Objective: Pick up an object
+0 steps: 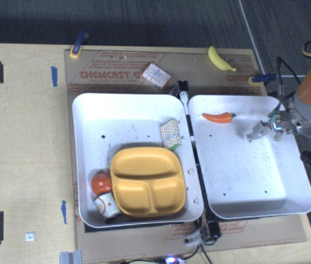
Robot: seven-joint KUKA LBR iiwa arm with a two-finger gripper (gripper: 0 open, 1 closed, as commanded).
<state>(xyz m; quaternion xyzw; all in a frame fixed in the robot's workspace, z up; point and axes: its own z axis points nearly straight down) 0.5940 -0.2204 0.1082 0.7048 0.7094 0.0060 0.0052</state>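
We see the gripper (261,131) released (holding nothing) over the right bin's (243,202) far right corner, near the chili pepper (218,116).

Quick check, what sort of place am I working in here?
Probably a robot lab's grasping bench: two white bins side by side on a taped board, toy items like a banana and chili, cables on carpet.

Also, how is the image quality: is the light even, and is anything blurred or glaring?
Camera view: light is soft and even; the white right bin looks bright without hard glare; the end effector is slightly blurred; the orange pepper and yellow tray are fairly sharp with faint shadows.
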